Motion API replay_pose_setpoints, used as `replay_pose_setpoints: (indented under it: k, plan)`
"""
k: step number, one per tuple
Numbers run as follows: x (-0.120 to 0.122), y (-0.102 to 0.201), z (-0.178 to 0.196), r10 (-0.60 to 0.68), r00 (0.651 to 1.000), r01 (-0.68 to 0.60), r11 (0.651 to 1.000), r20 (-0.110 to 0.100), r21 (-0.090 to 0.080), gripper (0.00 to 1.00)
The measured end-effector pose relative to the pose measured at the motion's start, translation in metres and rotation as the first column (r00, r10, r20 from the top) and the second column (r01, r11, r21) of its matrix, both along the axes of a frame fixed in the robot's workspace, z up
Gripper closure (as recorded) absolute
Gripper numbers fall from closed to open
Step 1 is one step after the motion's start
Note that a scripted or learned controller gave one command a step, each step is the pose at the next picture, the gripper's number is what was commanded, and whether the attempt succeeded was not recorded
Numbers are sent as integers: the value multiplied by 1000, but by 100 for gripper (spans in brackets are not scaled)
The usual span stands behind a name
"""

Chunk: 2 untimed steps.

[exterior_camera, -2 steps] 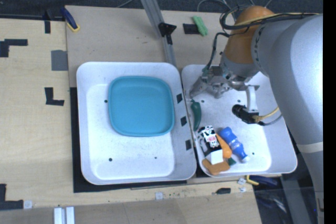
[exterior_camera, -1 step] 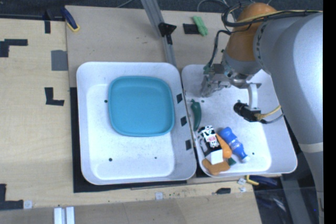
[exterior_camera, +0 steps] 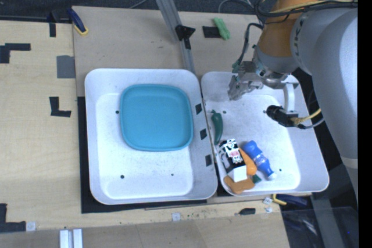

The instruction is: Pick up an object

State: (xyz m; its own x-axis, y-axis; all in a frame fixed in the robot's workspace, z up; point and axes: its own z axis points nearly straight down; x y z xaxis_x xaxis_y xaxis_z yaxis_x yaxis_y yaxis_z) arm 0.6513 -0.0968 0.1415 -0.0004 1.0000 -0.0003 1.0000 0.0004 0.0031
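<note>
— how did the jaws stand?
— i couldn't tell. my gripper (exterior_camera: 238,90) hung over the right bin's (exterior_camera: 302,174) far left corner, nothing visibly in it.
— the objects?
— in that bin's near left corner: blue bottle (exterior_camera: 258,160), orange piece (exterior_camera: 241,183), black-and-white toy (exterior_camera: 231,153). green pepper (exterior_camera: 217,123) by its left wall.

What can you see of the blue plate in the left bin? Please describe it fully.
The blue plate is a rounded square of plain turquoise, apparently matte plastic, with a slightly raised rim and a flat middle. It lies flat and face up on the floor of the left bin, toward the far side and about midway across. Nothing rests on it, and it touches only the bin floor. The gripper is over the other bin, well apart from it.
</note>
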Motion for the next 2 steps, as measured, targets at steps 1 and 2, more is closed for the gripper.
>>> replay_pose_setpoints:
  k: [1, 2]
  plan:
    - [-3, -3, 62, 0, 1000, 0, 1000, 2, 0, 100]
    - [-7, -6, 122, 0, 1000, 0, 1000, 1, 0, 100]
